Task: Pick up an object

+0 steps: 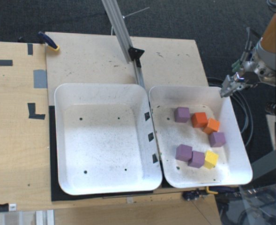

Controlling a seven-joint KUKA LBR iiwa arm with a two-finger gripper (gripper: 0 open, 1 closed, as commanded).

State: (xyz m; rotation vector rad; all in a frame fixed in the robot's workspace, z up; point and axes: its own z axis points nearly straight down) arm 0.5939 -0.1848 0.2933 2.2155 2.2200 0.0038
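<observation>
Yellow cube (211, 159) in right bin (236, 139), end effector (227, 89) above rim

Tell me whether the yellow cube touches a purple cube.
Touching: the camera view shows the yellow cube pressed against the purple cube beside it, no gap.

We see a pale wooden worktop (95, 60) filling the left and centre of the frame. Two white bins rest on it side by side: the left bin (63, 102) at lower centre, the right bin (236, 139) touching it at lower right. Grey tape patches (40, 78) mark its left part.
</observation>
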